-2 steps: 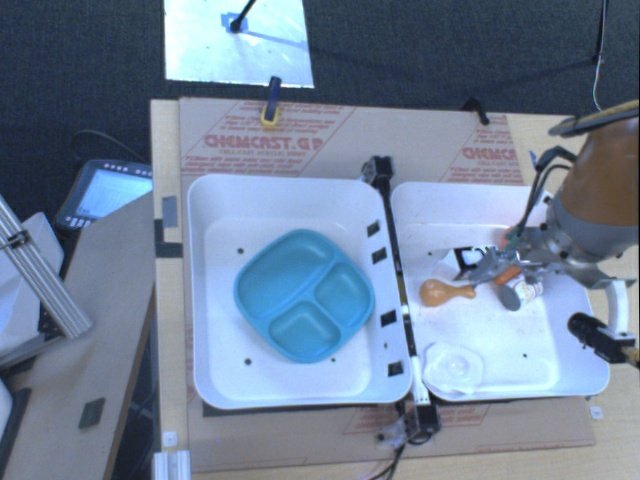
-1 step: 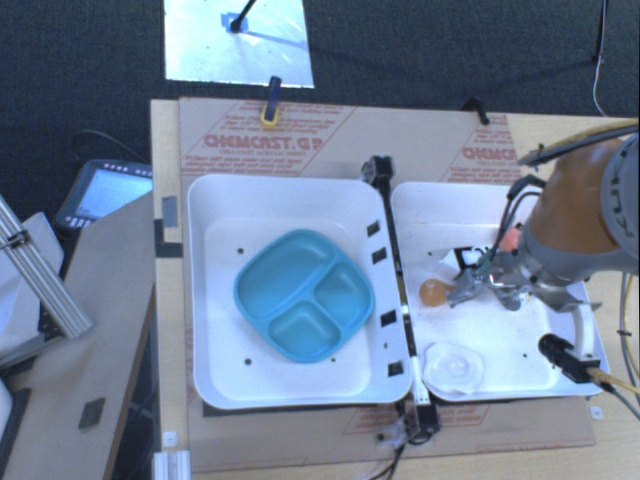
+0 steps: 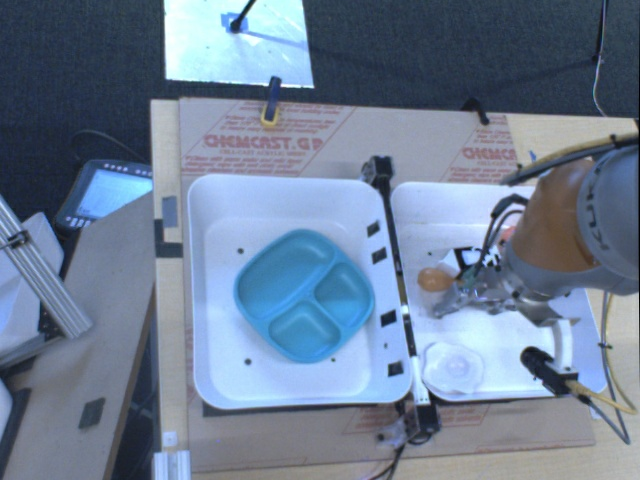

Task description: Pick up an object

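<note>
Hand (image 3: 447,303) low in right bin (image 3: 430,203), beside small orange object (image 3: 433,280) near left wall; finger state unclear. Risk: nudging object aside, closing on nothing.

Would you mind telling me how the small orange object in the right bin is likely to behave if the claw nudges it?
The orange object looks rounded and smooth, so it will probably roll or slip aside. It seems small, so likely light. It lies close beside the claw on the right bin floor.

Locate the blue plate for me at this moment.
The blue plate lies in the middle of the left bin, across the divider from the orange ball and the tool in the right bin.
</note>
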You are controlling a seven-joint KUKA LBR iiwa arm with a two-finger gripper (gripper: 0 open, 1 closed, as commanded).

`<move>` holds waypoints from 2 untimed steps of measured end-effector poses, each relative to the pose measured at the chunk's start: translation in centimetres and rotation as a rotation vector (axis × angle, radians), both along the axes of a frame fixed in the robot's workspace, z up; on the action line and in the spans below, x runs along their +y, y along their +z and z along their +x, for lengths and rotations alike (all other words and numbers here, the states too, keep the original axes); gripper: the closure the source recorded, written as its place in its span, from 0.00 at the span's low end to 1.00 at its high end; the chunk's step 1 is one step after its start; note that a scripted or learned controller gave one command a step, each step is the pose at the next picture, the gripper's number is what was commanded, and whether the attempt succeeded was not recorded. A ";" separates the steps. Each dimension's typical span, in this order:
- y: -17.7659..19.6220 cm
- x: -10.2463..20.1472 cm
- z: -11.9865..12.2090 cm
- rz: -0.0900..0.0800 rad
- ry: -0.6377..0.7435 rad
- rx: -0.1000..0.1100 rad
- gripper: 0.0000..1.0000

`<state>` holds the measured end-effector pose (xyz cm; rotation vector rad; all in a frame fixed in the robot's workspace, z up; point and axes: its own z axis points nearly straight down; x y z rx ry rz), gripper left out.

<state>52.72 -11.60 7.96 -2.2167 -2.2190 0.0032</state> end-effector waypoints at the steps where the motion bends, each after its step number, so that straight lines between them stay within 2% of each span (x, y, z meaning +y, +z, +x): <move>1: 0.9 0.0 0.1 0.001 0.002 0.001 1.00; 2: 6.1 -0.7 1.1 -0.003 0.003 -0.006 1.00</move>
